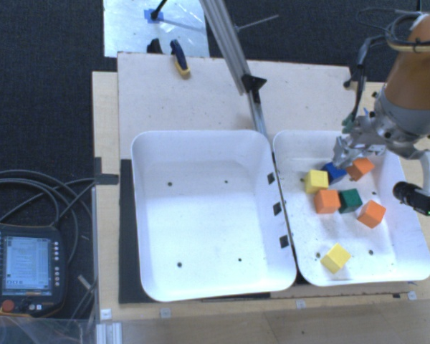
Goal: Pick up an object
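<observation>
My gripper [345,153] hangs low over the back of the right bin [401,260], just above a blue block [335,172] and an orange block [360,168]. A yellow block [316,180] lies left of the blue one. In front of these sit an orange block [327,201] and a green block [350,200] side by side, with another orange block [372,213] to their right. A second yellow block [336,257] lies alone near the bin's front. Part of the blue block is hidden by the gripper.
The left bin [201,149] stands beside the right one, sharing a raised middle rim. A slanted metal pole [233,49] comes down to the bins' back junction. A teach pendant [25,267] and cables lie off the bench at the left.
</observation>
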`<state>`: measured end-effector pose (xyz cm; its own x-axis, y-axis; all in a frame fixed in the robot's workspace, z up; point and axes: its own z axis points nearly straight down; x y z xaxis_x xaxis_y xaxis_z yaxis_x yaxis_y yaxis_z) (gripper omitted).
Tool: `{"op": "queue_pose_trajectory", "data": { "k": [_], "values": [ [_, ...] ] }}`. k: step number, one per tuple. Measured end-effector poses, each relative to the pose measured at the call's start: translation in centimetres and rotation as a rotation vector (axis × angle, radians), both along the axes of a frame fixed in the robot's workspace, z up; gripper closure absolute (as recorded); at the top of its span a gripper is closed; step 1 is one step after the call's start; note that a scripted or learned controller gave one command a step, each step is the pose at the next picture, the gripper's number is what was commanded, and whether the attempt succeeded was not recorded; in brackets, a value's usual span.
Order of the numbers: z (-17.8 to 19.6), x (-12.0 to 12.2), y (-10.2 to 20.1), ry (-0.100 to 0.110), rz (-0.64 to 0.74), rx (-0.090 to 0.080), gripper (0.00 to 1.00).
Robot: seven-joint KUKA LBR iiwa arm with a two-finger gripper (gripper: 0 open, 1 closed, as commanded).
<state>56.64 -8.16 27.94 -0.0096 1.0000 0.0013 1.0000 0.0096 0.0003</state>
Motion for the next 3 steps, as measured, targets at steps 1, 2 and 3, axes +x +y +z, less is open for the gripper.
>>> {"op": "queue_pose_trajectory", "data": {
  "k": [1,2,3],
  "values": [
    [-1.4,-1.1,4.7,0.000,0.000,0.001,1.00],
    [-2.8,-2.3,9.9,0.000,0.001,0.001,1.00],
    [-3.9,-3.8,15.0,0.000,0.001,0.001,1.00]
  ]
}}
